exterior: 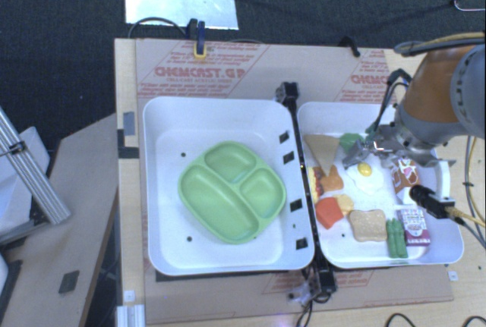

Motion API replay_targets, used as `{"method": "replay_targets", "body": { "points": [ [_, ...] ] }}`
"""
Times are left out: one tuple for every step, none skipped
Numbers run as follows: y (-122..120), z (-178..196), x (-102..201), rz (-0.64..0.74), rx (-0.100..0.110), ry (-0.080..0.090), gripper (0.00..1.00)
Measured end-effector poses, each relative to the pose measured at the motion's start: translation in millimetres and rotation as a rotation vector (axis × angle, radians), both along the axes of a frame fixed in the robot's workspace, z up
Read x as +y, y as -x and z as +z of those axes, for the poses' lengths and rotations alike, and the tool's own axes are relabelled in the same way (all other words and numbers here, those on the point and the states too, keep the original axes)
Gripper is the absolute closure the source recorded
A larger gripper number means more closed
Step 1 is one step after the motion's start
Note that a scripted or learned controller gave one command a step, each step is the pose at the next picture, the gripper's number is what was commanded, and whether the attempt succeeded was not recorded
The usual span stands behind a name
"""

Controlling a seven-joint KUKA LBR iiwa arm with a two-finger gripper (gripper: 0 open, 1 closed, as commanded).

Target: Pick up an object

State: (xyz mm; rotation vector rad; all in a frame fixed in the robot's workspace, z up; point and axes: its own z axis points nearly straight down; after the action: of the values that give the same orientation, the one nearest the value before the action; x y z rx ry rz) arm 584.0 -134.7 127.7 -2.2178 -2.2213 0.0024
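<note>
Many small toys crowd the right bin (456, 246); the hand (363, 155), its spread impossible to tell, risks nudging the fried egg (368, 180) or catching two neighbours together.

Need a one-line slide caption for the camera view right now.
Arm's hand low over toy food in the right bin, near the fried egg; green divided plate in the left bin.

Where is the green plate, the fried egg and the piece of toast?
green plate (231, 192), camera view, middle of the plate, in the left bin.
fried egg (367, 175), camera view, on its white, just below the yolk.
piece of toast (368, 224), camera view, middle of the slice.
</note>
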Motion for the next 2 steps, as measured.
{"method": "replay_targets", "body": {
  "points": [
    [-1.7,-42.9,-0.2,-0.001,-0.007,0.002,0.00],
    [-4.4,-27.9,-2.0,-0.001,-0.017,0.007,1.00]
  ]
}}
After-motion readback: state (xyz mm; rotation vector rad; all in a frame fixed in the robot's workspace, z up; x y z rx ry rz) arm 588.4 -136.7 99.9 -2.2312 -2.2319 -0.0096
